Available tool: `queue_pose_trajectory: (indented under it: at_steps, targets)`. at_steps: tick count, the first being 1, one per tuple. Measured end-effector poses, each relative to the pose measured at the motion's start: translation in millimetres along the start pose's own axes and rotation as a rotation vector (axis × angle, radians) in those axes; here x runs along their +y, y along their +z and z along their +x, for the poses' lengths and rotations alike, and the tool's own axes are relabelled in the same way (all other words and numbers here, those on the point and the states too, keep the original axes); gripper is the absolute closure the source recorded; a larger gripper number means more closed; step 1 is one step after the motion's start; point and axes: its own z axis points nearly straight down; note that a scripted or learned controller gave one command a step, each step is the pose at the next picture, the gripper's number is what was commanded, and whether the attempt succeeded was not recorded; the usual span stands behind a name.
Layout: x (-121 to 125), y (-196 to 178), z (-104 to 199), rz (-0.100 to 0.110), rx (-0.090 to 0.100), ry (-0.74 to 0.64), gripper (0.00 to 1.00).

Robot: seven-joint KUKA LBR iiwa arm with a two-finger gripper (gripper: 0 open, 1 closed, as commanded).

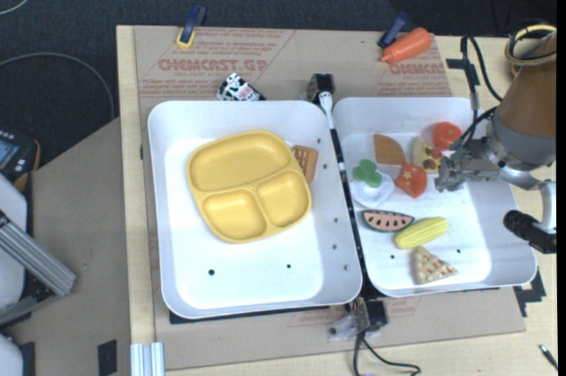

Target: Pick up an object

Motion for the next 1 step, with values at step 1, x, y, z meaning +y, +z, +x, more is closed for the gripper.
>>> queue_pose_trajectory:
  at_steps: [1]
  targets:
    - [4.0, -47.2, -8.7, 0.000, 0.000, 0.001, 1.00]
